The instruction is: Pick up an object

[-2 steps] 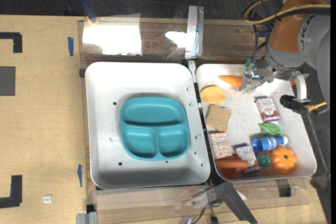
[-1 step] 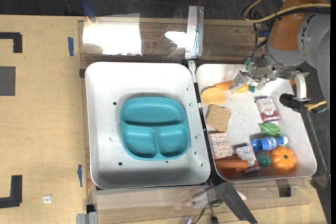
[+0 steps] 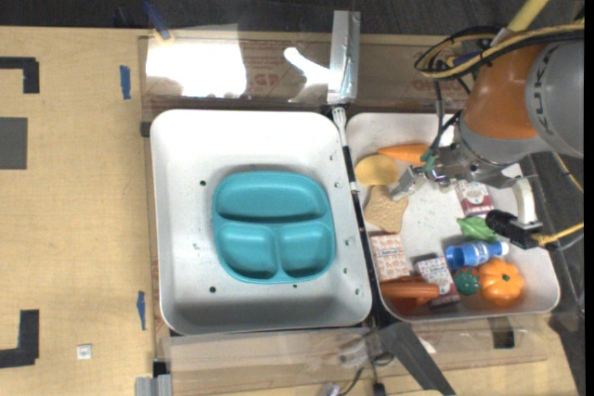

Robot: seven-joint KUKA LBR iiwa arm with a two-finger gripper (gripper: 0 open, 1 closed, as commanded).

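Where the right white bin comes nearest the camera, a red-brown toy sausage lies along its near wall beside a round orange toy fruit. Just behind them a blue plastic bottle lies on its side, its long axis running left to right, with small red-and-white printed packets to its left. Farther in, a flat tan cracker-like slice sits against the bin's left wall. The gripper hangs just over the slice's far right corner, and whether it is spread or pressed together cannot be told. A rounded yellow toy fruit crowds it on the left, touching the slice. Just behind, an orange toy carrot lies with its long axis across the bin. The left white bin holds a teal divided plastic plate.
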